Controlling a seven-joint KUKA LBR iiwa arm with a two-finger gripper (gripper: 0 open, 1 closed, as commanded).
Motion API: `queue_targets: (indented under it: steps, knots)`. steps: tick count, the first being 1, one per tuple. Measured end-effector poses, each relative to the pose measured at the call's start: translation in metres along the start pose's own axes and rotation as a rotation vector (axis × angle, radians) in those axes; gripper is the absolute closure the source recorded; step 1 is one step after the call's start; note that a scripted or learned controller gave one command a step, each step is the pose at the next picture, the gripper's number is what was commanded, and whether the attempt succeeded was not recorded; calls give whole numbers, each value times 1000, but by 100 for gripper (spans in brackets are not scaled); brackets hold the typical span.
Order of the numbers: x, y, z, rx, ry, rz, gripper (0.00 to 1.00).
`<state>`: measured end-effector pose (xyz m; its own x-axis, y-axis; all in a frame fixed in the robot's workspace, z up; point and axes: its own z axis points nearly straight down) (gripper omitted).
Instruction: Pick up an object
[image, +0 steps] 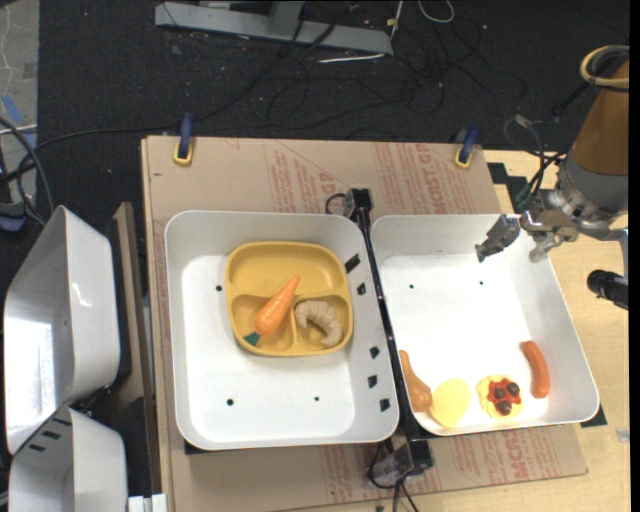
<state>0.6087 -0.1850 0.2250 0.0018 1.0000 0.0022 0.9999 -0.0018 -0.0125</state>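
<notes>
In the camera view, 2 white bins are seen side by side on the counter (300, 165). The left bin (200, 400) carries a yellow divided plate (250, 265), in whose compartments a toy carrot (277, 305) and a pale shrimp (321, 321) are laid, the carrot at 9 o'clock of the shrimp and just beside it. In the right bin (450, 300), 4 small items are gathered along the near wall, toward 6 o'clock: an orange spoon-like piece (413, 383) at the left, a pale yellow disc (450, 400) touching it, a yellow piece with red and dark toppings (499, 395) near that, and an orange sausage (537, 368) at 3 o'clock of the group, close to the right wall. The arm (605, 140) is seen entering from 3 o'clock, and the pincer (518, 238) is positioned over the far right corner of the right bin, at 12 o'clock of the sausage and well apart from all 4 items. Its 2 fingers are seen spread apart, with nothing held between them.
</notes>
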Motion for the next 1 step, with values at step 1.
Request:
queue_targets:
  steps: [1]
  knots:
    - [1, 3, -8, -12, -3, -3, 0]
